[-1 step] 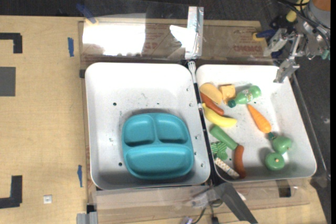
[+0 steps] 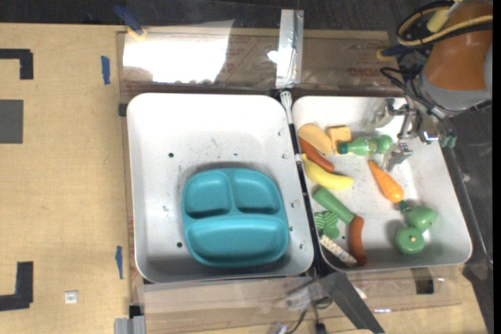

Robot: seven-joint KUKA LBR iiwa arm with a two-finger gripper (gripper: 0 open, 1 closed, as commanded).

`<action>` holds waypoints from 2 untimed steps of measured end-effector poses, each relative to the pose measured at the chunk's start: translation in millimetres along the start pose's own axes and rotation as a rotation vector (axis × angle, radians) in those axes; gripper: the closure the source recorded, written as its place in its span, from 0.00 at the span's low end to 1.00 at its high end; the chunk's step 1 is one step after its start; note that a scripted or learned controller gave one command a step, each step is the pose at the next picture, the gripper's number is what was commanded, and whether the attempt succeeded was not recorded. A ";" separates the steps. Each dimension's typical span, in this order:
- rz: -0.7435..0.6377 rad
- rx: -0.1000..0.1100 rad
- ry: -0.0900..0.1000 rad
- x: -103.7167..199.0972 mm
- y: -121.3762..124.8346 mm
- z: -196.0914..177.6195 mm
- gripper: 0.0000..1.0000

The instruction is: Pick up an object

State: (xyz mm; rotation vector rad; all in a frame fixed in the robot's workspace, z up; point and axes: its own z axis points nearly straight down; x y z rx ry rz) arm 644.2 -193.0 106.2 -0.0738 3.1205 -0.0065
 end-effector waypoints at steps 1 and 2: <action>0.103 -0.004 0.010 60.2 66.6 15.6 0.00; 0.204 0.000 0.002 156.4 73.7 12.2 0.00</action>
